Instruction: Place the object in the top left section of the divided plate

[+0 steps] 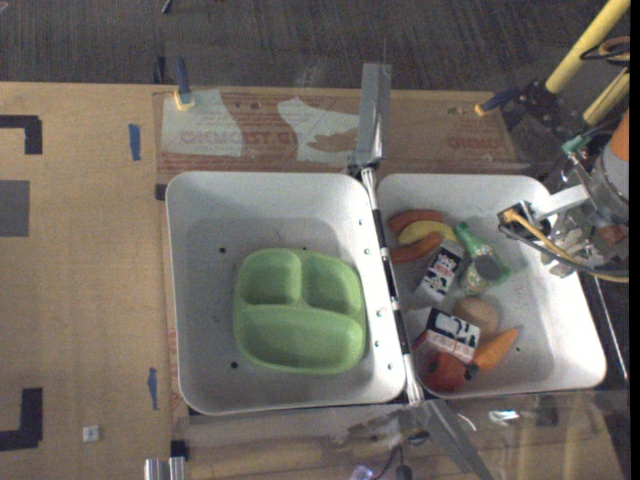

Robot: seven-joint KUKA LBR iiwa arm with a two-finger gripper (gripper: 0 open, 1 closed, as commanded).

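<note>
**Nothing picked yet; pincer waits over the right bin**

The surface (80, 268) carries two bins. The left bin (200, 208), well left of the pincer (560, 236), holds the green plate (299, 310). The right bin (560, 348) beneath it holds the toy food (450, 298), just left and below. Whether the pincer is open, I cannot tell. Next comes choosing and gripping one item. The small carton labels are unreadable.

Left bin (200, 218): bare floor around green divided plate (299, 310). Right bin (570, 358): toys crowd left half.
</note>
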